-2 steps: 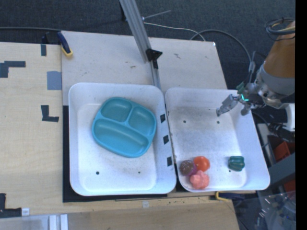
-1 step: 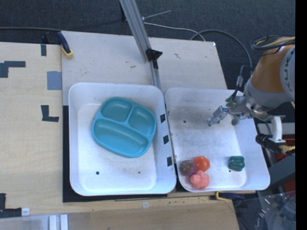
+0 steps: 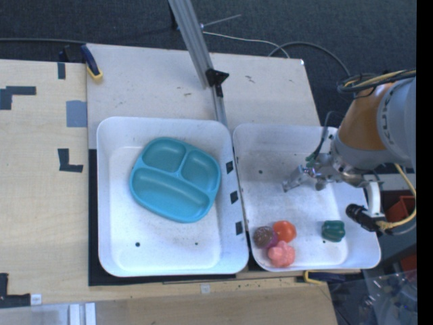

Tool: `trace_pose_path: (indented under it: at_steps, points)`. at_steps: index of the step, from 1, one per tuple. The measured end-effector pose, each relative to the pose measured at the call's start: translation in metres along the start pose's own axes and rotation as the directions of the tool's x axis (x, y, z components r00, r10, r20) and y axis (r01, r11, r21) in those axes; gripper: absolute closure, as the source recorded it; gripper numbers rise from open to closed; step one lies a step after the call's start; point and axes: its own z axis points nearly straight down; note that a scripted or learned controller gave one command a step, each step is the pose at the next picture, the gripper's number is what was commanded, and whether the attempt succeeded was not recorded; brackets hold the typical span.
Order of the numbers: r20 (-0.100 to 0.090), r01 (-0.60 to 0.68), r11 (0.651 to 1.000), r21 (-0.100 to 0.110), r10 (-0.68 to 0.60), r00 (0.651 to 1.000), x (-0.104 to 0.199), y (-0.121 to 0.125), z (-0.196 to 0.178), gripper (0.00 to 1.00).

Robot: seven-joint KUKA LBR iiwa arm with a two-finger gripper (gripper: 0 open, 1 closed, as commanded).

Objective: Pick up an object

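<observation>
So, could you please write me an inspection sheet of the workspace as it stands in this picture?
Surface: wooden bench bearing two shallow white bins, left bin and right bin, side by side.
Job's things: in the right bin's near part, a dark red ball, an orange piece, a pink piece clustered together; a green piece apart, to their right.
Clutter: blue divided plate in the left bin.
Grippers: pincer low over the right bin, away from the pieces; finger state unclear.
Cables: thin wires on the dark floor; yellow cable on the arm.
Surroundings: slanted metal pole; dark tape marks on the bench.
</observation>
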Motion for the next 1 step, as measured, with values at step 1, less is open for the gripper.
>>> trace_pose_path:
  at_steps: [1]
  points:
    - [0.003,0.001,1.0,-0.008,-0.001,1.0,0.0004,0.0002,0.0076,0.0]
